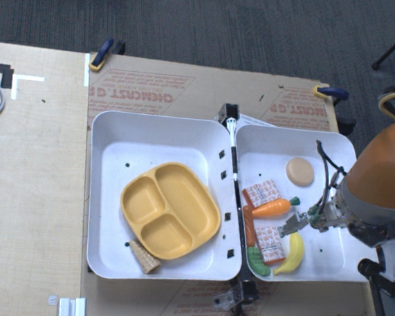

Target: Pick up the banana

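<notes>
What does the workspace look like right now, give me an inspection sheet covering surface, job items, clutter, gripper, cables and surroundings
Surface: cardboard-covered bench bearing two white bins.
Job's things: banana near the right bin's front wall.
Clutter: carrot, two snack packets, green item, round biscuit in right bin; yellow divided plate and brown block in left bin.
Grippers: gripper just above the banana, fingers unclear.
Cables: black cable by the wrist.
Surroundings: blue clamps, grey carpet.
</notes>
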